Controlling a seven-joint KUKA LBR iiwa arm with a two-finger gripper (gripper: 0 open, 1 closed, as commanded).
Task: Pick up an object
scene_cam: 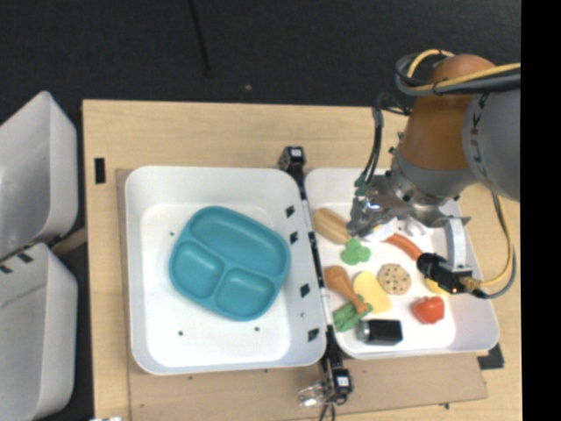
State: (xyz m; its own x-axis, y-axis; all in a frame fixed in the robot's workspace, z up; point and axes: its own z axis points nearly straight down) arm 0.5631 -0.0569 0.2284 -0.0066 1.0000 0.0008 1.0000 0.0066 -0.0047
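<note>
My work area is evenly lit from above. The white bins [140,235] read bright, nearly washed out; surroundings beyond the bench [219,130] fall dark. Shadows are soft and short. Detail is coarse, and small items in the right bin appear slightly blurred.

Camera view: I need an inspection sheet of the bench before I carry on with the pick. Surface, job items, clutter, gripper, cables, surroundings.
Surface: wooden bench bearing two white bins side by side.
Job's things: right bin holds a bread roll, green piece, orange carrot-like piece, cookie, drumstick, yellow piece, red piece, black block.
Clutter: left bin holds a blue divided plate.
Gripper: gripper low over the right bin's far side, beside the bread roll; finger state unclear.
Cables: yellow and black cables looped on the arm.
Surroundings: dark floor; white shapes at left.
</note>
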